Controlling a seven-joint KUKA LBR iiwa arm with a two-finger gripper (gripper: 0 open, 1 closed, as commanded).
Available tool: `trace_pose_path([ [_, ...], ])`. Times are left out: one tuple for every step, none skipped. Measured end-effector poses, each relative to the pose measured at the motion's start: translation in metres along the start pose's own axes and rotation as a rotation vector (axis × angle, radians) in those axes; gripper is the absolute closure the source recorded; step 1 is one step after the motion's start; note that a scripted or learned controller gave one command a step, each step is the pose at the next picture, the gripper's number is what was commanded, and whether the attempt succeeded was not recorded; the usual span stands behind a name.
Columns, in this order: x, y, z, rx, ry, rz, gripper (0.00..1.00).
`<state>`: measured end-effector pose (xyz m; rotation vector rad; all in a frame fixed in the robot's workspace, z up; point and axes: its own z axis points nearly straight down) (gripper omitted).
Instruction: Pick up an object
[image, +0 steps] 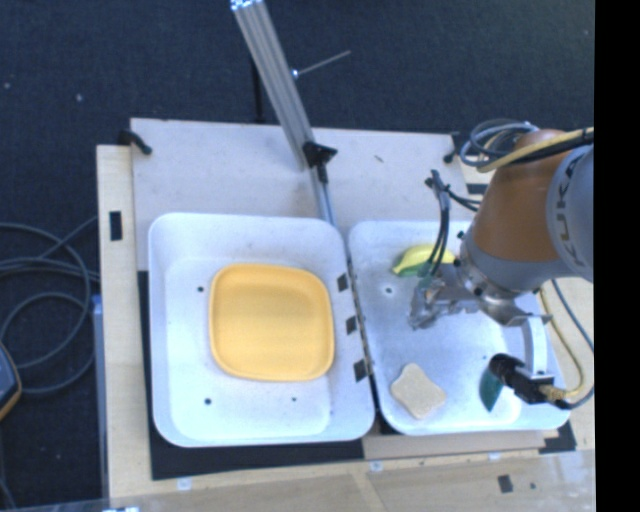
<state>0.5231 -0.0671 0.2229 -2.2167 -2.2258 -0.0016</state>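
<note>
- The yellow banana-shaped toy (412, 260) is the likeliest target; it lies in the right white bin (380, 300), just behind and beside the two-finger gripper (425, 308), near the bin's far wall.
- You cannot tell how far the gripper is open; its tip is small and dark against the bin floor, and nothing shows between its parts.
- A beige bread-slice-shaped piece (417, 390) lies ahead of the gripper, toward the bin's near edge, well apart from it.
- A teal object (491, 388) sits off to the arm's side, partly behind the wrist hardware.
- The risk, as you should judge it: the gripper stands beside the banana, not over it, so a descent here may close on bare floor.
- The banana's curve could also roll out of a pinch.
- The square yellow plastic plate (271, 322) in the left white bin (170, 330) lies far across the divider.
</note>
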Motion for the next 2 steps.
trace_pose_path([
  [0.060,0.011,-0.004,0.000,0.000,-0.001,1.00],
  [0.120,0.019,-0.010,0.000,0.000,-0.001,1.00],
])
